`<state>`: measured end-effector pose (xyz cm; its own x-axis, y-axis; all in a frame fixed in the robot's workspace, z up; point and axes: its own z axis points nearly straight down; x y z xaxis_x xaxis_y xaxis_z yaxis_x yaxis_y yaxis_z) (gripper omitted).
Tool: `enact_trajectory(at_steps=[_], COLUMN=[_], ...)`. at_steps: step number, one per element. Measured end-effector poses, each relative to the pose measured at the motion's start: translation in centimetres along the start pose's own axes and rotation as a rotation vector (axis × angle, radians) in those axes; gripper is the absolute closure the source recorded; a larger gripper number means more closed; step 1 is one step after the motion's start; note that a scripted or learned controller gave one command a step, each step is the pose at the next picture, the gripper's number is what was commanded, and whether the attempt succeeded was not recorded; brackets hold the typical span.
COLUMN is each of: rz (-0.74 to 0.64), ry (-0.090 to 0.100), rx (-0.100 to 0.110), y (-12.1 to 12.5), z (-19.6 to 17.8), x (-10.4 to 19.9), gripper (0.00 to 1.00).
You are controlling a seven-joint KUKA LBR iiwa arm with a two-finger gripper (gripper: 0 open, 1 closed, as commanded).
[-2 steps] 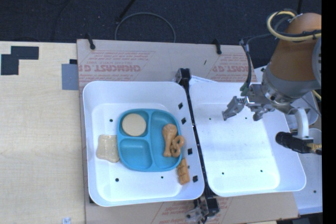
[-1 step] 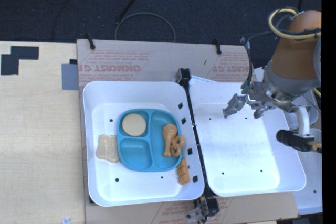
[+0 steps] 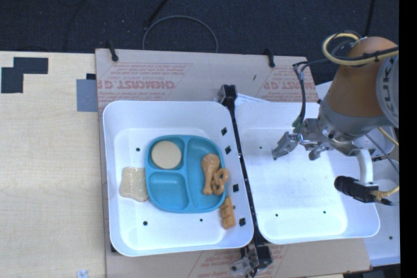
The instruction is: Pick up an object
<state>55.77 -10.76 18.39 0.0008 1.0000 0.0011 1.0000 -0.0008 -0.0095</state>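
In the left bin (image 3: 124,120) lies a blue divided tray (image 3: 176,189). A round tan biscuit (image 3: 165,154) sits in its upper-left compartment and a twisted brown pretzel piece (image 3: 213,174) in its right one. A pale bread-shaped slice (image 3: 133,183) rests on the bin floor touching the tray's left edge. A small brown chunk (image 3: 227,213) lies just off the tray's lower-right corner. My gripper (image 3: 301,148) hangs over the upper middle of the right bin (image 3: 306,218), open, its fingers (image 3: 283,146) spread with nothing between them.
A black divider (image 3: 236,159) runs between the two bins. The grey arm with its orange band (image 3: 358,81) fills the right bin's upper-right corner, with cables and a black fitting (image 3: 355,189) alongside. Cardboard lies under both bins; a wooden benchtop lies to the left.
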Motion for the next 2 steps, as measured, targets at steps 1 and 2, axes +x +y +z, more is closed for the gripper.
enact_trajectory(at_steps=[1,2], rz=[-0.001,0.000], ry=[0.000,0.000], rx=[-0.002,-0.004], y=[0.9,0.9], z=[5.7,9.9], x=[0.1,0.2], gripper=[0.00,0.00])
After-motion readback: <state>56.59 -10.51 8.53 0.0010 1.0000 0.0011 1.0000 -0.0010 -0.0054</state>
